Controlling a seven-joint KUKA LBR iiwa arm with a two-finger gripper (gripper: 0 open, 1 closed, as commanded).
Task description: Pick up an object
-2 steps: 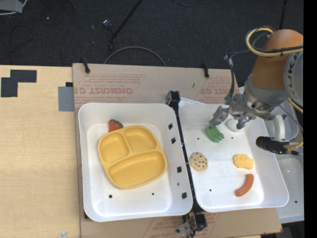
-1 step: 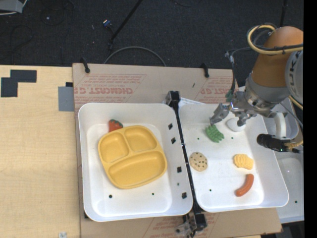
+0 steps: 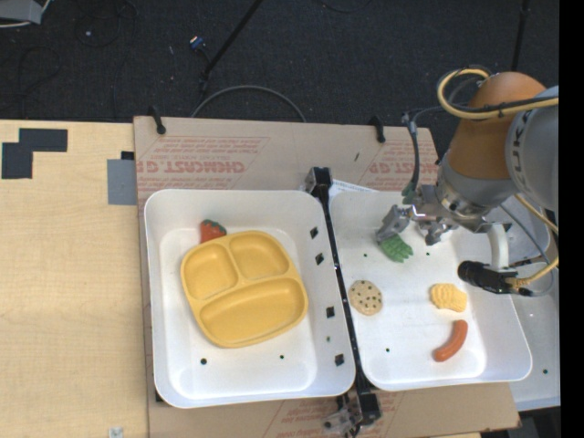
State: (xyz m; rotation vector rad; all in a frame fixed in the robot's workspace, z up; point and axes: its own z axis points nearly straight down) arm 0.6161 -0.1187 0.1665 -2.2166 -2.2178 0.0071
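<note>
Sausage (image 3: 450,340) nearest me, a small reddish toy lying flat in the right bin (image 3: 511,363), curved and smooth, so I'd guess it rolls or slips under a pinch. Just beyond it sits a yellow ridged piece (image 3: 448,297), and to its left a round speckled cookie (image 3: 366,297), thin and flat, hard to get fingers under. Further back lies the green toy (image 3: 396,247), knobbly and light by the look of it, probably hard plastic; its bumps should give a fair bite if taken across its narrow width. The gripper (image 3: 415,224) hangs right over it, fingers spread apart with the green piece just below and beside them, not between them, so nothing is held. In the left bin (image 3: 173,354) rests a yellow divided plate (image 3: 245,286) with a red-and-green bit (image 3: 212,230) tucked at its far edge.
</note>
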